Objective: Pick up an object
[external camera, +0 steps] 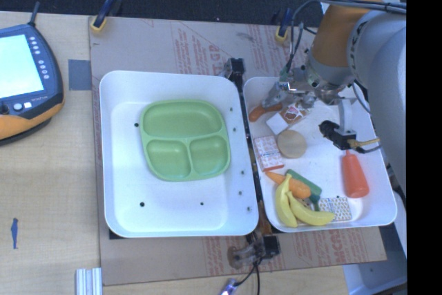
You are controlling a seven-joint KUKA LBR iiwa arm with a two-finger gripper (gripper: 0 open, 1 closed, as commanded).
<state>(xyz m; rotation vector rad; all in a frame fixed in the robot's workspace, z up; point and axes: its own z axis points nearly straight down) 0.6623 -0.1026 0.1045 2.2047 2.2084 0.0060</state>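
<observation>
Wooden bench (48, 176); end effector (295, 94) low over right bin (376, 214), grip state unclear, cluttered items beneath partly hidden.

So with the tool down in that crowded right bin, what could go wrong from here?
The tool sits at the far end of the right bin, where an orange piece, a white block and a tan round crowd together, so it may nudge neighbours or catch two. It is also near the bin's wall, so it could clip the rim.

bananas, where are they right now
The bananas lie in the right bin, near its front left corner in the camera view, just below the carrot and left of a small patterned packet.
</observation>
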